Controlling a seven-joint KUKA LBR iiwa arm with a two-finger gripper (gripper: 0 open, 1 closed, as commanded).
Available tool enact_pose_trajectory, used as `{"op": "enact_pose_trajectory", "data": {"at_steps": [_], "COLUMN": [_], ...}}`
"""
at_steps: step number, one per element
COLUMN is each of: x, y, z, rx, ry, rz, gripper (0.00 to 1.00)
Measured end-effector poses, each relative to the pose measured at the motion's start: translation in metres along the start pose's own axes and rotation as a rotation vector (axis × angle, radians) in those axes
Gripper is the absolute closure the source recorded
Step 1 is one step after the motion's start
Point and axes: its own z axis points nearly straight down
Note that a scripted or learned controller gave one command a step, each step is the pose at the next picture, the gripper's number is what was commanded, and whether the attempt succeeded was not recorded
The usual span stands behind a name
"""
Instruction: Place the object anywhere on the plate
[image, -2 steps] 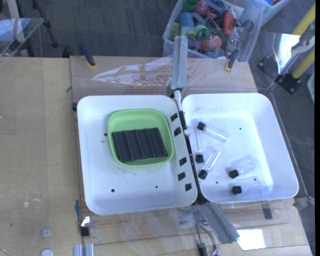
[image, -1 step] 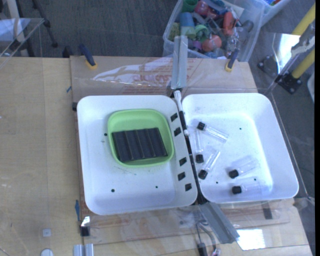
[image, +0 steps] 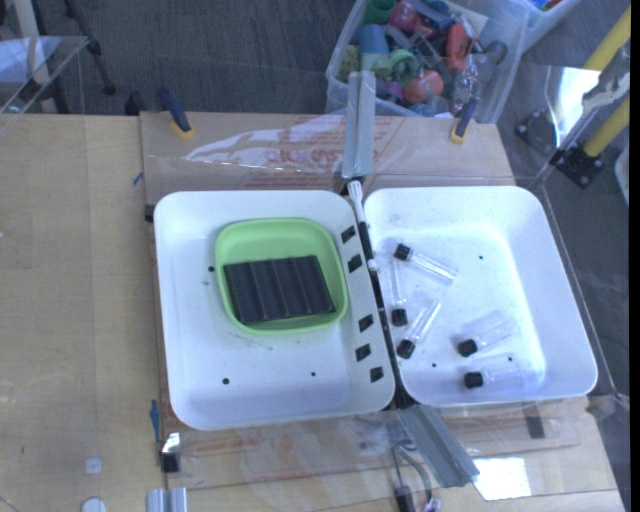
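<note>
Faint red print on clear plastic sheet (image: 290, 150) behind bins, illegible.

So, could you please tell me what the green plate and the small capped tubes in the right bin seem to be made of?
The green plate looks like matte moulded plastic: uniform colour, soft rounded rim, no glare. The tubes appear to be clear plastic or glass, since the white bin shows through them; their black caps look like opaque plastic.

Clear tub of colourful toys (image: 425, 50) beyond two white bins (image: 190, 390).
</note>
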Motion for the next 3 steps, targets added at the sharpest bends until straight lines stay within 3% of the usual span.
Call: {"op": "enact_pose_trajectory", "data": {"at_steps": [2, 3], "x": [0.0000, -0.0036], "y": [0.0000, 0.0011], "z": [0.0000, 0.0006], "rx": [0.000, 0.000], "ry": [0.000, 0.000], "rz": [0.000, 0.114], "gripper": [0.00, 0.00]}}
